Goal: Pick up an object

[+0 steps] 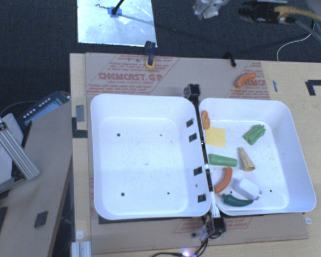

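Note:
The right bin [295, 143] holds several small objects. An orange piece [205, 120] lies by its left wall, with a yellow square [215, 137] beside it. A green leafy item [254, 134], a green cylinder [222, 160] and a tan cone [246, 159] sit mid-bin. Toward the front lie an orange sausage [223, 180], a white block [247, 187] and a dark green pepper [236, 200]. My gripper [209, 1] hangs high at the top of the camera view, beyond the bench's far edge and well away from every object.
The left bin [144, 101] stands beside the right one. An orange sausage-shaped item [245, 80] lies on the bench behind the right bin. A yellow and blue clamp [150, 57] and a shiny sheet [115, 15] are at the back left. Cables [297, 15] run at the top right.

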